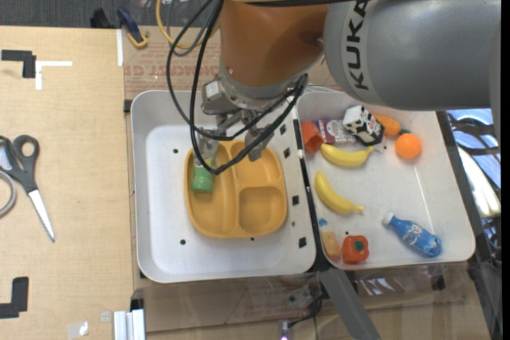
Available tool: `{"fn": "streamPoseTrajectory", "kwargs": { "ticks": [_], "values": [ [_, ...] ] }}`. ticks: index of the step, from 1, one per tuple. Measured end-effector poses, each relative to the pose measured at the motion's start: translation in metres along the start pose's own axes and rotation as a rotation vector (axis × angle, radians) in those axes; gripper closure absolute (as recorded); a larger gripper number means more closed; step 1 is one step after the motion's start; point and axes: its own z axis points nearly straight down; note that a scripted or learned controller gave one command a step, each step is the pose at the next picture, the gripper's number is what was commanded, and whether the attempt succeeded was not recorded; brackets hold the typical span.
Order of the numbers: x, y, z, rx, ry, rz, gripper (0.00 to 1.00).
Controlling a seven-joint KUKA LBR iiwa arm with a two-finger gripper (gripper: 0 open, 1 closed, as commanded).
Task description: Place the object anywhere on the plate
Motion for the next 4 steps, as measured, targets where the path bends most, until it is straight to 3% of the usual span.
{"fn": "streamPoseTrajectory", "kwargs": {
  "ticks": [4],
  "values": [
    [0.0000,0.0000,0.0000,0.000,0.000,0.000,0.00]
  ]
}}
